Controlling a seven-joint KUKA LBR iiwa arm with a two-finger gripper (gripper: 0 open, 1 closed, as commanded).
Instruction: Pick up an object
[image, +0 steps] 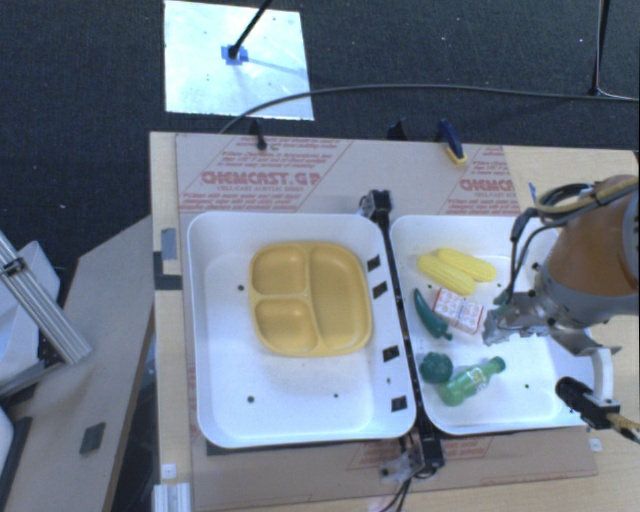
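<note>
The right bin (530, 232) holds a yellow corn-like piece (456, 270), a small red-and-white box (458, 312), a dark green pepper (430, 314), a green broccoli piece (435, 367) and a green bottle (472, 381). My gripper (497, 331) hangs low at the right edge of the red-and-white box, just above the bottle's cap end. The grey wrist and orange band (595, 255) come in from the right over the bin's right side. Nothing shows between the gripper's tips.
The left bin (225, 400) carries a yellow divided plate (308, 298). Black clips run along the divider (392, 320) between the bins. A blue clamp (452, 140) sits behind the right bin on the bench board.
</note>
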